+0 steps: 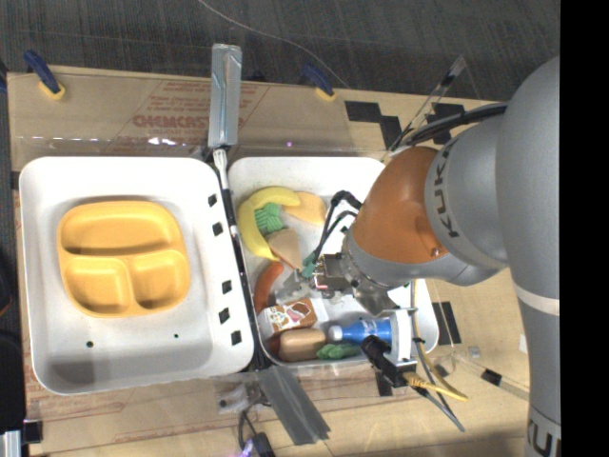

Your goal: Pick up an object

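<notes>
- Reaching in from the right, the grey arm [495, 188] is brought low over the right bin [314, 171], its orange band [404, 222] covering much of that bin's middle.
- The gripper [324, 274] is seen beneath the wrist, among the clutter; whether it is spread or pressed together cannot be told, since the wrist and cabling hide it.
- No object is seen held, so the step in hand is judged to be the descent or approach for a grasp, not the lift.
- The candidates all lie in the right bin: a yellow banana [262, 208] toward the far-left part, a small green piece [270, 219] resting on it, a red item [267, 282] by the dividing wall, a brown sausage-like item [300, 343] at the near edge, and a blue bottle [366, 331] just beside it.
- The red item and a pale wedge-shaped piece [285, 248] lie nearest the gripper; which one is targeted cannot be told.
- The left bin [38, 188] holds a yellow divided tray [124, 253], well apart from the arm.
- The next move is judged to call for closing on a single item without catching its touching neighbours, then a straight lift clear of the bin wall.
</notes>
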